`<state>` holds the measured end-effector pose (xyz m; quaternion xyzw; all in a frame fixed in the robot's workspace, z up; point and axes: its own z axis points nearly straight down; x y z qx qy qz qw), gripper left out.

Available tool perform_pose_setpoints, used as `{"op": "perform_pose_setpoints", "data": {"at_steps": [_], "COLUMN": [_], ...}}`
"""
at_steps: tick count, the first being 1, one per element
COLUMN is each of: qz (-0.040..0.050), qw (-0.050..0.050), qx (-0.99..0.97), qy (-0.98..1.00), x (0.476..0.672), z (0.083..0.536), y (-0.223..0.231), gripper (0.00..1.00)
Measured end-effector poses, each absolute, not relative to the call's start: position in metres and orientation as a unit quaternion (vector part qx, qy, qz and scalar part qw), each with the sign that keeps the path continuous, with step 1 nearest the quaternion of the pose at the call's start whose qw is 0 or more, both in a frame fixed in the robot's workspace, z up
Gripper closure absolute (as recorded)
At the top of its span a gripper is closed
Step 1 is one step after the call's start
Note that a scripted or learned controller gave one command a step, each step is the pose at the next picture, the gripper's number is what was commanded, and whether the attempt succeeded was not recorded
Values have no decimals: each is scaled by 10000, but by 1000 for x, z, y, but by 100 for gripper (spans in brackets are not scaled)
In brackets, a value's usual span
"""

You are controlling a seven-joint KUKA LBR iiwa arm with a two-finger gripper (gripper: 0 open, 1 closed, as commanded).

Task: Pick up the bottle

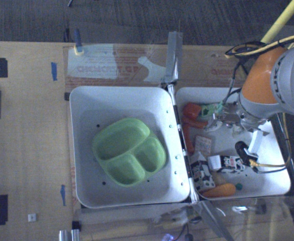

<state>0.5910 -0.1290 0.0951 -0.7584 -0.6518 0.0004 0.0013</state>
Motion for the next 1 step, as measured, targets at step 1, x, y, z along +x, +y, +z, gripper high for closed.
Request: {"op": "perform_pose_setpoints", "data": {"at_steps": [1], "qz": [-3], "qw": [-17], "qx": [-7039], "qy": [-7103], "x": [616], "z": [86], "y": [-124], "gripper": [0]}}
